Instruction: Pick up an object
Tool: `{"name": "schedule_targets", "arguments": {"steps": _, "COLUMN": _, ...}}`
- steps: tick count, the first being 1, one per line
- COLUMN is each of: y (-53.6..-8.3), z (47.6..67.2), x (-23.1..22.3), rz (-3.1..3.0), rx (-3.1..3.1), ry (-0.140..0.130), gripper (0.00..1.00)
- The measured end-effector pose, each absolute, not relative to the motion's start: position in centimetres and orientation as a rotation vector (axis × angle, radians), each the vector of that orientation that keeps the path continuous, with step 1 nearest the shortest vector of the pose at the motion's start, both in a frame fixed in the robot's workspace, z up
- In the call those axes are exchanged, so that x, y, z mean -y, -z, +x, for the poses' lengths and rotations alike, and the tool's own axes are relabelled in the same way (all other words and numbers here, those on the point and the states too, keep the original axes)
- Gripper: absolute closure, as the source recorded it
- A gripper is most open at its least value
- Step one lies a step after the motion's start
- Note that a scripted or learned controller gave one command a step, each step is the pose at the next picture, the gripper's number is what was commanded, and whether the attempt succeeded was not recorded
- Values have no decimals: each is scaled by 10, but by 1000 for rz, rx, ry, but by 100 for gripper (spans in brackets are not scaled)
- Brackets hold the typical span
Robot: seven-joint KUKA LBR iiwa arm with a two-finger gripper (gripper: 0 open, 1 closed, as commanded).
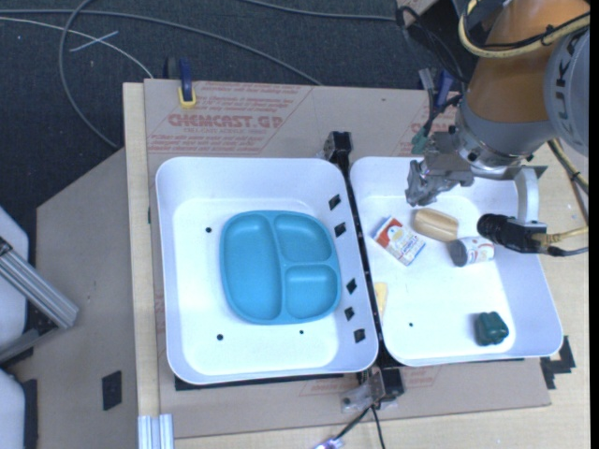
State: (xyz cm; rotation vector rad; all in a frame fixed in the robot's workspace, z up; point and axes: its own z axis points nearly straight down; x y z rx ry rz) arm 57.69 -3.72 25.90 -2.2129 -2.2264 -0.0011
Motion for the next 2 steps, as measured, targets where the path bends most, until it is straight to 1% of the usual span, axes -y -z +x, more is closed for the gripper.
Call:
{"name": "schedule_targets", "arguments": {"steps": 1, "y": -258, "z": 576, "x": -23, "rz": -2212, "rx": 2226, "ry": 1, "gripper": 100}}
{"name": "schedule_targets", "arguments": {"steps": 2, "y": -247, "z": 564, "x": -86, "rz": -2212, "rx": 2225, "ry": -1, "gripper": 100}}
